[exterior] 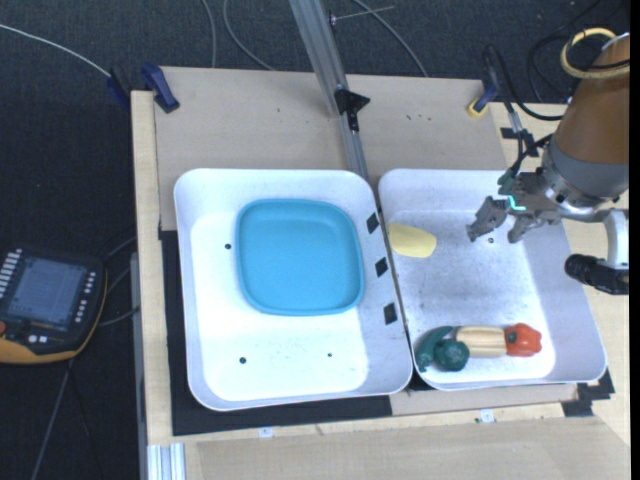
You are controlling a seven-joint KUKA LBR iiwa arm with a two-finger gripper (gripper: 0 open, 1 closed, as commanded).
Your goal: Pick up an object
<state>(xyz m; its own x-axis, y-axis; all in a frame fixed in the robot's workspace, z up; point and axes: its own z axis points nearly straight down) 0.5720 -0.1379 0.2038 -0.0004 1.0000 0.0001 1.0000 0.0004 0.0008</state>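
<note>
In the right bin (560,288) a pale yellow object (411,240) lies near the left wall. Along the bin's front edge lie a dark green object (442,352), a tan stick-shaped piece (480,341) and a red object (523,339), side by side in a row. My gripper (498,225) hangs over the back part of the right bin, to the right of the yellow object and apart from it. Its fingers are spread open with nothing between them.
The left bin (205,298) holds a blue square plate (300,256). A metal pole (322,43) slants across the back of the bench. Blue clamps (160,86) sit at the bench's back corners. A handheld pendant (45,303) lies off the bench to the left.
</note>
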